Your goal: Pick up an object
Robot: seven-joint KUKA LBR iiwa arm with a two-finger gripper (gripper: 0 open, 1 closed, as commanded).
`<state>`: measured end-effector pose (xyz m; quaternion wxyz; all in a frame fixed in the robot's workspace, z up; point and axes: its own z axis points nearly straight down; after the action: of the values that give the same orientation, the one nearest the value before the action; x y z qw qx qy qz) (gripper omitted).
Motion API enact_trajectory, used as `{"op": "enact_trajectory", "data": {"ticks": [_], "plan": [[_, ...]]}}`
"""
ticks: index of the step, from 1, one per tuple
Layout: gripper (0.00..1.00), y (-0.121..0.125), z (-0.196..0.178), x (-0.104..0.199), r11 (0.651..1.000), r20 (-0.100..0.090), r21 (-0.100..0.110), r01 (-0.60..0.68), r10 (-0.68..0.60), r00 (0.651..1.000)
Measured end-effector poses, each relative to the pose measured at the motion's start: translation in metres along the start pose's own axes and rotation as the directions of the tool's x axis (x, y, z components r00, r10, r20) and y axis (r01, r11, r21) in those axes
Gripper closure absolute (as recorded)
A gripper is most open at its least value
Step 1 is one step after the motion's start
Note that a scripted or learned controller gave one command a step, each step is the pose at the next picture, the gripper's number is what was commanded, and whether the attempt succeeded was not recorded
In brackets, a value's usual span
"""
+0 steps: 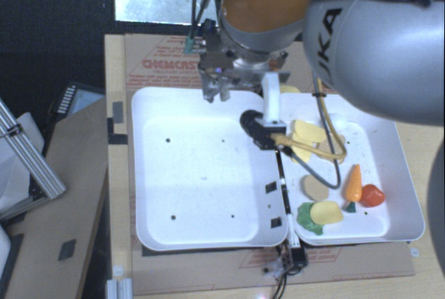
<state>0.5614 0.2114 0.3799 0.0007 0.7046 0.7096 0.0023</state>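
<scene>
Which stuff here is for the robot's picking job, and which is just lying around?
For the job:
gripper
carrot
tomato
lemon
right bin

Lying about:
left bin
cardboard
yellow cable

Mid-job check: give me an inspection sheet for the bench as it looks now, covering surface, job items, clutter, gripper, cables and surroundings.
Surface: two shallow white bins side by side, left bin and right bin, on a cardboard sheet.
Job's things: in the right bin, an orange carrot, red piece, yellow lemon-like piece on a green leafy piece, tan disc and pale yellow block.
Clutter: nothing seen.
Gripper: gripper above the left bin's far edge; nothing seen between its fingers.
Cables: yellow cable looping over the right bin.
Surroundings: aluminium rail at left.
</scene>
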Motion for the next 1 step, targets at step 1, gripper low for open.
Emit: {"op": "enact_trajectory", "data": {"ticks": [1], "plan": [[1.00,-0.0654,-0.1650,0.0201,1.000,-0.009,-0.013,0.002,-0.002,1.000]]}}
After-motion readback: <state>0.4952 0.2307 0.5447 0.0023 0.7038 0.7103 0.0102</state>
